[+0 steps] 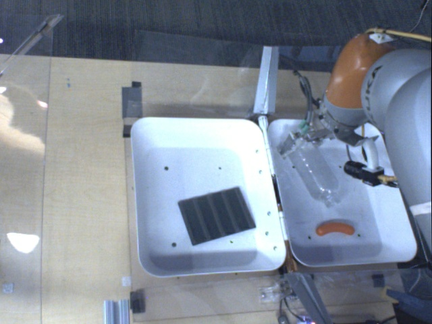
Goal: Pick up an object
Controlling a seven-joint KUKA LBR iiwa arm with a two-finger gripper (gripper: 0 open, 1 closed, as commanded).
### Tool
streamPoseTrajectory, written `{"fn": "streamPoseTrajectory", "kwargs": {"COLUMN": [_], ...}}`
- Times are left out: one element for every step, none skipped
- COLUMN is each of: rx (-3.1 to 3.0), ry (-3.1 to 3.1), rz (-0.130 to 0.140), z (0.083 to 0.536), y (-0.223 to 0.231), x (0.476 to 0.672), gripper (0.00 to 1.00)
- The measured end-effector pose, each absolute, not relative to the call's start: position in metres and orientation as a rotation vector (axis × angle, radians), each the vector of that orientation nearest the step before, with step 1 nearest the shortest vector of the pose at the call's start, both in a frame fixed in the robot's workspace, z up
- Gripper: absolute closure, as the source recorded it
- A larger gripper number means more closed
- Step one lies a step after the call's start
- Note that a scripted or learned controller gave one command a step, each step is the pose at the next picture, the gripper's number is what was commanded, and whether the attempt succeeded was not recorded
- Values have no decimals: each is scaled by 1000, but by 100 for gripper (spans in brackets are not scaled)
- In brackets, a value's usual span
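In the right bin (398, 248), a clear plastic bottle (318, 175) lies slanted, its upper end toward the bin's back left corner. Near that bin's front lies a small orange sausage-shaped object (335, 229). A dark ribbed rectangular pad (217, 215) rests flat in the left bin (155, 181). My gripper (302, 138) hangs low over the back left part of the right bin, right at the bottle's upper end. Nothing shows clearly whether it has hold of the bottle.
The grey arm with its orange band (354, 73) covers the right bin's back right corner. A metal post (264, 79) stands behind the seam between the bins. A black cable plug (364, 172) juts out from the wrist above the right bin.
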State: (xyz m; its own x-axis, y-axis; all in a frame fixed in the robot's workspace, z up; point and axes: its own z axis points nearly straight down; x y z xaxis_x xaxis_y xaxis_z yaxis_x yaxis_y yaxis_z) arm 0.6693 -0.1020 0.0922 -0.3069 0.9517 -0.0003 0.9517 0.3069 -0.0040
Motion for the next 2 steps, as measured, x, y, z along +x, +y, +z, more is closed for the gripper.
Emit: {"fn": "streamPoseTrajectory", "kwargs": {"rx": [-1885,-1853], "ry": [-2530,-2562], "rz": [-13,-18], "z": [92,91], "y": [-100,-97], "x": [619,494], "gripper": [0,0]}}
